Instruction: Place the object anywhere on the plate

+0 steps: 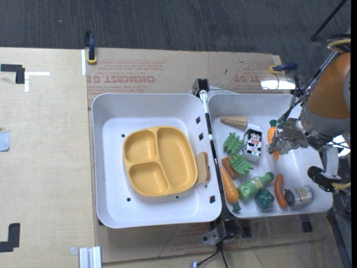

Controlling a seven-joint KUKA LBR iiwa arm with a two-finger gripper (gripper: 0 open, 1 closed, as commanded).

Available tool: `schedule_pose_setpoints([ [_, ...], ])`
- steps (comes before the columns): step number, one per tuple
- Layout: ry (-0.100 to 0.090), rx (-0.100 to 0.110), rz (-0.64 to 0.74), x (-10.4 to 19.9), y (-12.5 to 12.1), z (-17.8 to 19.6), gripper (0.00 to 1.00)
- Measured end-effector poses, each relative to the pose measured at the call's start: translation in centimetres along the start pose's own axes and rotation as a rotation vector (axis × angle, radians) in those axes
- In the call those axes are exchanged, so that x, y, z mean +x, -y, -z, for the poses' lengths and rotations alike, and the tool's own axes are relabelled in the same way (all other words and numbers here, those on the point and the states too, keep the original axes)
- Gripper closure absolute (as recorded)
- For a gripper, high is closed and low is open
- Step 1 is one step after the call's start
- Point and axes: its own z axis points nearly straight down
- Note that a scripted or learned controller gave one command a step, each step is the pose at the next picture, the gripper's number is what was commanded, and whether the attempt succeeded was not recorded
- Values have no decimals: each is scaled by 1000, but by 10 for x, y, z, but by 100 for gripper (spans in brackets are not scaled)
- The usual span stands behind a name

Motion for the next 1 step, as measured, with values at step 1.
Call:
schedule_pose_setpoints([
  [1, 0, 0, 0, 0, 0, 0, 0],
])
